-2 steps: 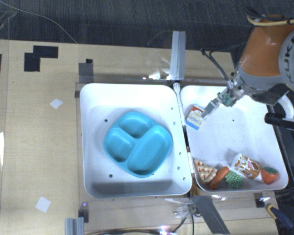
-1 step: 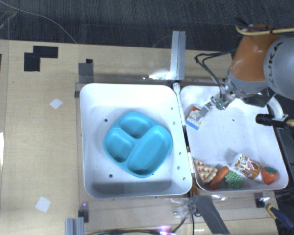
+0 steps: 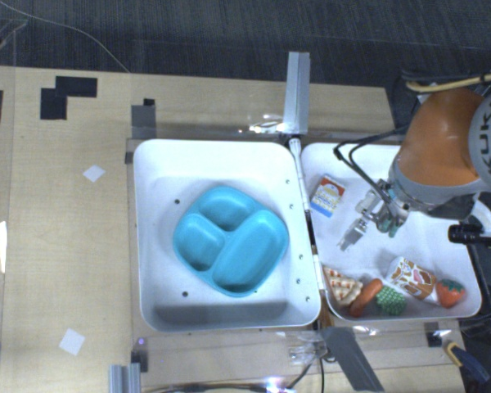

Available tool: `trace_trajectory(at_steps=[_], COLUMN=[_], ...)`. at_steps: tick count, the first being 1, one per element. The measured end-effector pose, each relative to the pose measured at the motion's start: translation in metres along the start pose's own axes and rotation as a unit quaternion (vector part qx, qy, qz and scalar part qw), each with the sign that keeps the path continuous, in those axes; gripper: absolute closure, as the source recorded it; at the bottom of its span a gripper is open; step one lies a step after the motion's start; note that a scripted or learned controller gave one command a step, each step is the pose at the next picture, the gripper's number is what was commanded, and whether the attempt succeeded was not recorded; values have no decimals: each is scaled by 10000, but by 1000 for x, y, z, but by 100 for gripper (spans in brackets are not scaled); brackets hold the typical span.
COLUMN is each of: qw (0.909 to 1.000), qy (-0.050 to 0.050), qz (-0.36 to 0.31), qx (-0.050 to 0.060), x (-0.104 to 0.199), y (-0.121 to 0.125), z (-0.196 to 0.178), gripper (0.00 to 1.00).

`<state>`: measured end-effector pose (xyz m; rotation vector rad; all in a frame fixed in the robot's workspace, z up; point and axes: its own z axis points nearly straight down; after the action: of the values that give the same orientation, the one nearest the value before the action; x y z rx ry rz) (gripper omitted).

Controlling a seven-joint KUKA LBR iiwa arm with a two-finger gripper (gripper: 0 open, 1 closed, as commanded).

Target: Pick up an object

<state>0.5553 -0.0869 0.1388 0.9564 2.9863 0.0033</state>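
Observation:
My gripper [image 3: 354, 224] hangs over the middle of the right bin [image 3: 472, 256], pointing down and to the left. It is open, with nothing between its fingers. A small white and red carton [image 3: 328, 196] lies just to its upper left, apart from it. Along the bin's front edge lie a pizza slice toy [image 3: 340, 284], an orange sausage-like piece [image 3: 366, 295], a green piece [image 3: 390, 300], a patterned carton [image 3: 413, 279] and an orange fruit toy [image 3: 450, 292].
The left bin [image 3: 159, 219] holds a blue divided plate [image 3: 230, 240]. A metal divider post [image 3: 298, 88] stands behind the two bins. The arm's orange band [image 3: 440, 142] and a black cable loom over the right bin's back right.

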Motion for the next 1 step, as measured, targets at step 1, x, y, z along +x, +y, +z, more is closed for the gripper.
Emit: trace_trajectory(at_steps=[1], qw=[9933], qy=[-24], qz=[-1155], qx=[-10], x=[-84], y=[39], z=[51], gripper=[0])
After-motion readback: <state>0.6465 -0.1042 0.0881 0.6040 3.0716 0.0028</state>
